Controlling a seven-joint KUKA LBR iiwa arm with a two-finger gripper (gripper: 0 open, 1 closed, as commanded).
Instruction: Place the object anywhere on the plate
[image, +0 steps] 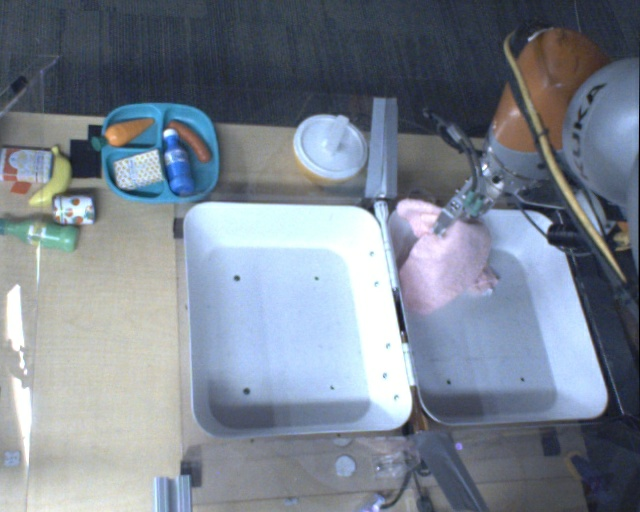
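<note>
Here, my gripper (452, 217) appears pinched shut on the upper edge of a pink cloth (445, 265), which drapes into the right bin (520, 400). I judge I'm at the lift stage; next comes carrying it towards a plate.

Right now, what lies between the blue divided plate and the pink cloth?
In the camera view, the yellow lidded cup and the grey bracket lie between the blue divided plate and the pink cloth.
</note>
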